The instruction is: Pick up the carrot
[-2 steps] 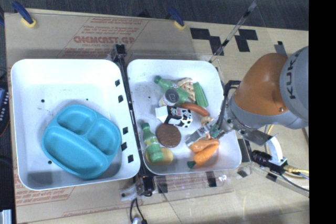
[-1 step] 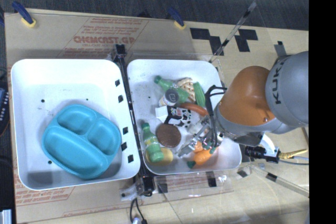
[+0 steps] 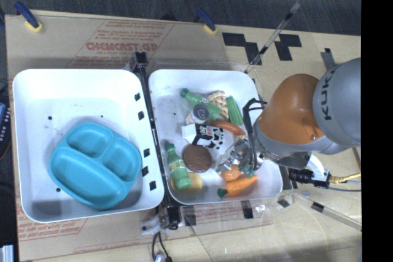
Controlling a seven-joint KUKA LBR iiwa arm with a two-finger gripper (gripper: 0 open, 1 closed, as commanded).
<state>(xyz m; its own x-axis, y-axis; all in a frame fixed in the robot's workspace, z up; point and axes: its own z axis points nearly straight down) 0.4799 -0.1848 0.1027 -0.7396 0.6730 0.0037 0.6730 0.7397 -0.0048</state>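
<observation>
Over the bench, camera view, looking down at a slant:

Right bin (image 3: 161,132): cluttered with toy food crowded toward its near and right side; this is the working bin, and the arm reaches into it from the right.

Carrot (image 3: 239,186): orange with a green tip, lying flat in the near right corner of the right bin, close to the front wall. A second small orange piece (image 3: 231,173) sits just above it, touching or nearly so.

Gripper (image 3: 236,156): low inside the right bin, just above the carrot and beside the brown disc (image 3: 198,158). Jaw state: cannot tell, metal parts blur together. Nothing is seen held. Judged placed for a descent onto the carrot, not yet on it.

Arm (image 3: 288,116): orange band and grey housing overhang the bin's right wall, hiding part of it.

Neighbours: green bottle (image 3: 179,173) at the near left; black-and-white carton (image 3: 209,135) mid-bin; long red-orange pepper-like item (image 3: 228,127) behind the gripper, a possible mix-up with the target.

Left bin (image 3: 24,132): holds a blue divided tray (image 3: 95,162), well apart from the work.

Writing: "KUKA" partly legible on the grey housing; red print on the cardboard (image 3: 116,43) reads roughly "CHEMCAST GP", remainder too small.
</observation>
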